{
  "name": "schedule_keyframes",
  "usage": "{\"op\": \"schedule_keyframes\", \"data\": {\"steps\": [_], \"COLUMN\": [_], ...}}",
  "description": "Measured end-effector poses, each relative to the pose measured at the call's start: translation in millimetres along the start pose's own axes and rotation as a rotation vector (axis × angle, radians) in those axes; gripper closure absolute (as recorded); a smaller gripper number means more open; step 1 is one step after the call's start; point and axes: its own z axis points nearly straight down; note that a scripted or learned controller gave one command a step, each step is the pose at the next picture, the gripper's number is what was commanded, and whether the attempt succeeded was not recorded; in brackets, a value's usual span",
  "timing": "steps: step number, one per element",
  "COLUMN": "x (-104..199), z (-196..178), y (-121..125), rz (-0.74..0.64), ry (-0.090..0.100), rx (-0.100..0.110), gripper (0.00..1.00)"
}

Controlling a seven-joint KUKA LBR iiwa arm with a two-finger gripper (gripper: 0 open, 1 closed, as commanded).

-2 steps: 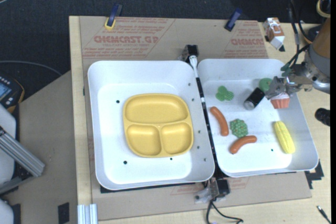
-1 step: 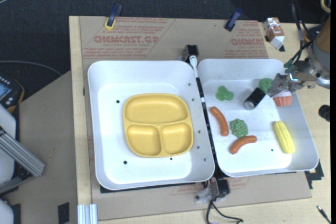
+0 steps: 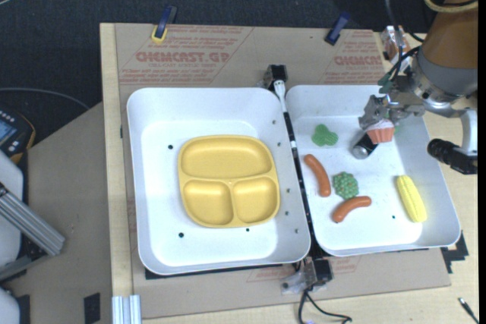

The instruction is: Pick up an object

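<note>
Here the gripper (image 3: 377, 134), its opening impossible to tell, should centre over the red-orange cup (image 3: 382, 133) beneath it before closing

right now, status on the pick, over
Pincer low in right bin, fingers around an orange-red piece. Sausages, broccoli, corn lie apart. Nothing blocking.

Yellow divided plate (image 3: 227, 180) in left bin (image 3: 144, 163); clamps (image 3: 162, 24) on cardboard.
</note>
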Motion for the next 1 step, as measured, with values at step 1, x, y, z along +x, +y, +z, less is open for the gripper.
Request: {"op": "schedule_keyframes", "data": {"steps": [1], "x": [50.0], "z": [-10.1], "y": [21.6], "rz": [-0.001], "ry": [0.002], "rx": [-0.001], "gripper": [1.0]}}
